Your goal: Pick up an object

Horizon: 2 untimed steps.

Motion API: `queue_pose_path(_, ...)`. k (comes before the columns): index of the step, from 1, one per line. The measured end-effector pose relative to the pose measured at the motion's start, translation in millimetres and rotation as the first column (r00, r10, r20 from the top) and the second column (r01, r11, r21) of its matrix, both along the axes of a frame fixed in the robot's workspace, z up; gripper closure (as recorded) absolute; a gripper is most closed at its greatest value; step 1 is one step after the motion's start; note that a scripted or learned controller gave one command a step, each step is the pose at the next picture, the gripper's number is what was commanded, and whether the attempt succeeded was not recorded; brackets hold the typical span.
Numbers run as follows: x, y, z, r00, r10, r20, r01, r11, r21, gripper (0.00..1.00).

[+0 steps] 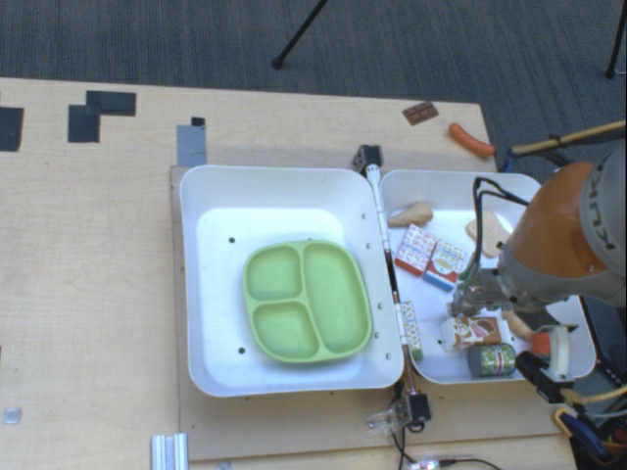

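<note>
The right bin [436,196] holds several small objects. A beige bread-like piece [409,214] lies at its back left. A red and white box [415,251] and a colourful box [448,261] lie side by side near the middle. A brown and white packet [478,332] and a green can [491,361] sit near the front edge. My gripper [474,300] reaches down into this bin, just above the packet and right of the colourful box. The arm's grey and orange body [558,238] hides the bin's right part.
The left bin [211,204] holds a green divided plate [308,302]. An orange object [473,141] and a small brown piece [420,113] lie on the bench behind the right bin. A label strip [409,326] lies along the wall between the bins.
</note>
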State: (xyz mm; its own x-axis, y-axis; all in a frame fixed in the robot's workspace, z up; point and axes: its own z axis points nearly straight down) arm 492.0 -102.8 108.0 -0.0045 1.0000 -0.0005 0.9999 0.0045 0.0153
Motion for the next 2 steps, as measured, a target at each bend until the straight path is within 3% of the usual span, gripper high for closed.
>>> queue_pose_path(1, -0.1, 0.0, -0.1, 1.000, 0.000, 0.000, 0.000, 1.000, 0.000, 0.00)
queue_pose_path(2, 1.2, 0.7, 10.3, 1.000, 0.003, 0.003, -0.003, 1.000, 0.000, 1.00)
